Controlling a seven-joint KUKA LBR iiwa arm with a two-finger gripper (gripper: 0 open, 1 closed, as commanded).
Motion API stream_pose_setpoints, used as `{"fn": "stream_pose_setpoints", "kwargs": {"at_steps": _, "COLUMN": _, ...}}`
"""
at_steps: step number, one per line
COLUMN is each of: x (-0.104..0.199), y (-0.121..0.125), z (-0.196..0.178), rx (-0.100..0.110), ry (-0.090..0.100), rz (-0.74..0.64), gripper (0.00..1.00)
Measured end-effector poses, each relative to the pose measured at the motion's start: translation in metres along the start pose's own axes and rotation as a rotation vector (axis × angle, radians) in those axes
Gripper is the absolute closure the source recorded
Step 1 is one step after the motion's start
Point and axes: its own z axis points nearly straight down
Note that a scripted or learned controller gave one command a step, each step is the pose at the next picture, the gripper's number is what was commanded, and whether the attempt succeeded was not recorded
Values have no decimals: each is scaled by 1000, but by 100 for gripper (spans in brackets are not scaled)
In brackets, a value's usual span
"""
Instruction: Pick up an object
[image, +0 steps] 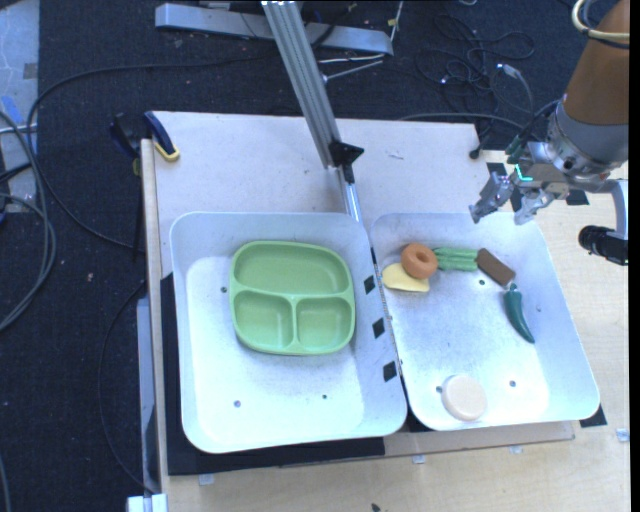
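Gripper (508, 197) fingers spread, nothing between them, above right bin's (560, 330) far rim; ring-shaped orange doughnut (419, 261) inside.

The arm (600, 75) is cut off by the top and right edges above its orange band. The doughnut (419, 261) overlaps the yellow item (405, 281) and one end of the green bean pod (455, 260). The brown block (494, 267) covers the pod's other end.

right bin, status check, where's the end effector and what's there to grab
End effector above the right bin's far edge, nothing between its fingers. Doughnut, brown block, green pepper, round white piece all lying in the bin. Nothing blocking.
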Motion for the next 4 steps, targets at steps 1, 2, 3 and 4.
{"fn": "stream_pose_setpoints", "kwargs": {"at_steps": 1, "x": 0, "y": 1, "z": -1, "rx": -3, "ry": 0, "rz": -1, "gripper": 0}}
{"fn": "stream_pose_setpoints", "kwargs": {"at_steps": 2, "x": 2, "y": 6, "z": 42, "rx": -2, "ry": -1, "rz": -2, "gripper": 0}}
{"fn": "stream_pose_setpoints", "kwargs": {"at_steps": 3, "x": 6, "y": 2, "z": 87, "rx": 2, "ry": 0, "rz": 0, "gripper": 0}}
{"fn": "stream_pose_setpoints", "kwargs": {"at_steps": 4, "x": 6, "y": -3, "z": 149, "rx": 1, "ry": 1, "rz": 1, "gripper": 0}}
